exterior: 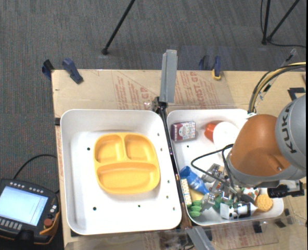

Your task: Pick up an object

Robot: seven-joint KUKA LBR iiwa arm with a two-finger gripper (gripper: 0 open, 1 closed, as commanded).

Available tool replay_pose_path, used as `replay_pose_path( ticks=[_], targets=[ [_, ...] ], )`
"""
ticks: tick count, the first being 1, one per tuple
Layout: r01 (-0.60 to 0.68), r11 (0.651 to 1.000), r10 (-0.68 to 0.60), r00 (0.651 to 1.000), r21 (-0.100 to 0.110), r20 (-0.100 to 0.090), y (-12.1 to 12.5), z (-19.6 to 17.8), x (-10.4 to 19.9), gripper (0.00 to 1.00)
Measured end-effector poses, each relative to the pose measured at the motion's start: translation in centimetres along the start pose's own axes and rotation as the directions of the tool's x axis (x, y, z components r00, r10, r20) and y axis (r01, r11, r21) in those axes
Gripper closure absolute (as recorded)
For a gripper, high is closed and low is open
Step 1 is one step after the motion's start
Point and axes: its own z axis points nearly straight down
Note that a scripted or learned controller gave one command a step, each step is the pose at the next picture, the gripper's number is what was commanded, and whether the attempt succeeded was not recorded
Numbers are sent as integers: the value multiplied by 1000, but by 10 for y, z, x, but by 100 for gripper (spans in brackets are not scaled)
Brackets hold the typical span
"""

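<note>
The right bin [206, 111] holds a jumble of small objects. At its back lie a maroon carton [183, 130] and a red-and-white cup [220, 132]. Toward the front are a blue bottle [194, 178], a yellow piece [198, 196], a green toy [195, 208] and a round biscuit [264, 203]. My gripper [220, 194] is down in the front part of this bin, among the clutter just right of the blue bottle. The orange wrist band [258, 145] hides the bin's right side. Wires and parts blur the tool's tip.
The left bin [76, 139] carries a yellow divided plate [127, 162]. A grey upright post [168, 77] stands at the back between the bins. A teach pendant [21, 207] lies on the floor at lower left. Blue clamps [71, 69] grip the bench's far edge.
</note>
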Motion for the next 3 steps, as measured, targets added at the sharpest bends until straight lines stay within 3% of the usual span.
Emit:
replay_pose_path(
  ticks=[1, 2, 3],
  targets=[
    [289, 957, -289, 957, -5, -7, -2, 2, -111, 0],
    [373, 928, -373, 928, -5, -7, 40, 2, -94, 0],
    [493, 870, -493, 870, -7, -5, -34, 2, -101, 0]
  ],
)
